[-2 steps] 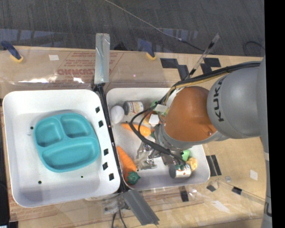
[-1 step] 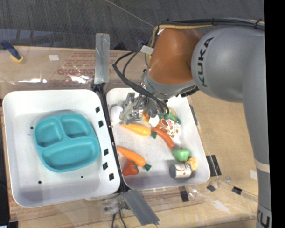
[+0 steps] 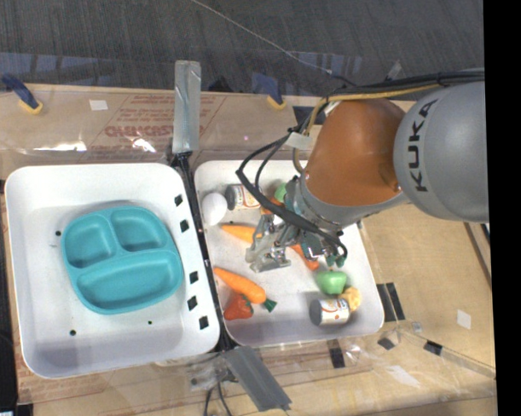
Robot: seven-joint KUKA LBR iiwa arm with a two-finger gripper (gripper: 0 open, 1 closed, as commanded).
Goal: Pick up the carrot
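One can [image 3: 332, 311], two carrots [image 3: 240, 284], one claw [image 3: 275, 249].

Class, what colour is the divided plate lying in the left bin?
Teal: the three-compartment plastic plate, seen clearly in the overhead camera view.

Orange carrot [image 3: 240, 284] – teal plate [image 3: 121, 258] – white bins [image 3: 27, 254].

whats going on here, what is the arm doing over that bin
A KUKA arm reaches in from the right, its gripper low over the right bin of toy food. A carrot lies on the bin floor beside it, not between the fingers. The left bin holds a teal divided plate.
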